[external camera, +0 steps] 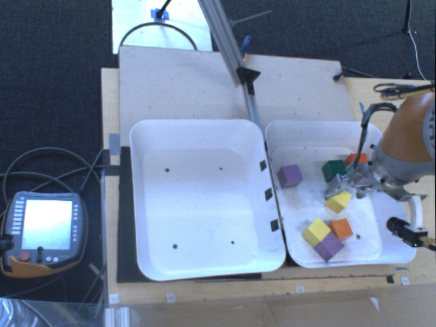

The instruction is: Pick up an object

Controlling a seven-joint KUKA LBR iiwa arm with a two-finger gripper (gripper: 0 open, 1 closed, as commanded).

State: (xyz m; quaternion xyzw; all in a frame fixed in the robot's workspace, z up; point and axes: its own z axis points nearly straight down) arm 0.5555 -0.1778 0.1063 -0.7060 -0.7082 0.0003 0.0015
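The gripper [346, 184] is down in the right-hand shallow white plastic bin [300, 247], sitting right over a small yellow foam-looking cube [338, 201]. Whether it's open or clamped on anything can't be made out at this size, so no claim of a grasp.

That yellow cube looks like the likely target: probably light, a bit squishy, matte rather than slippery, nothing fragile. Flat opposite faces are the obvious place to pinch, though it sits tilted.

Right behind the gripper are a dark green block [333, 169] and an orange block [355, 159], crowding it. Further toward the front wall sit another orange cube [342, 227], a second yellow cube [316, 231] and a purple cube [330, 246] bunched together. A lone purple cube [289, 176] sits off to the side, well apart.
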